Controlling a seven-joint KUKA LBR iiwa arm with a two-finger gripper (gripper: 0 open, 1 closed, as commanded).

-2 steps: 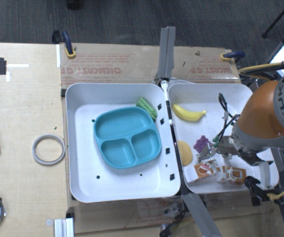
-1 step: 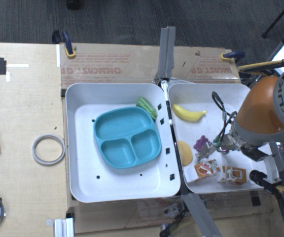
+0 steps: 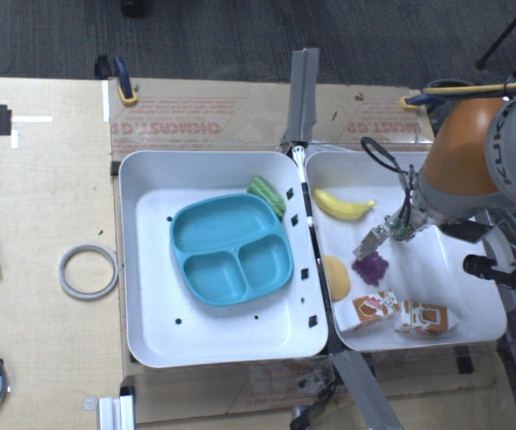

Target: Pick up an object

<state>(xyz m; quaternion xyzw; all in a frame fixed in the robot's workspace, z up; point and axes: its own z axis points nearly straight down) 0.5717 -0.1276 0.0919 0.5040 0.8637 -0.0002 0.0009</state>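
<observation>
Fingers [image 3: 379,235] too small for telling whether spread or pinched. Gripper [image 3: 371,241] hovering just at 12 o'clock of purple toy [image 3: 371,267] in right bin [image 3: 473,330]. Lying at 9 o'clock on pale wooden bench [image 3: 43,195]: grey ring [image 3: 88,270]. Running along 12 o'clock: dark carpet [image 3: 240,16].

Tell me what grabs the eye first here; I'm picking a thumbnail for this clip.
The blue tray stands out, lying in the left bin with a green item at its far edge. In the right bin the gripper hangs just above a purple toy, with a banana behind it. The arm's orange band glows at the right.
</observation>
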